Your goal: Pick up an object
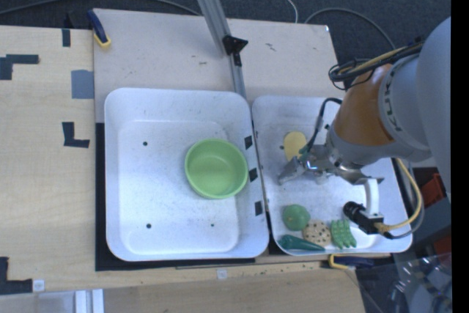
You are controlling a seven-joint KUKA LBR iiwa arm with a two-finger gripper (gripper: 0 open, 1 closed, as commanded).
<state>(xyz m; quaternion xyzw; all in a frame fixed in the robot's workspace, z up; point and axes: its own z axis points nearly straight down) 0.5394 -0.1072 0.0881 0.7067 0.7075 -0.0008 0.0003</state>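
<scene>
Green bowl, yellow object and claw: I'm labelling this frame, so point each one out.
green bowl (216,168), camera view, on its inner floor.
yellow object (294,143), camera view, on its top surface.
claw (291,172), camera view, midway between its fingertips.

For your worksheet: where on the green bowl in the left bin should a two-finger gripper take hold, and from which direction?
Probably the rim, from straight above. The green bowl sits upright, mouth open, apart from the left bin's walls, so one finger could go inside, one outside, likely on its right side nearest the gripper.
</scene>
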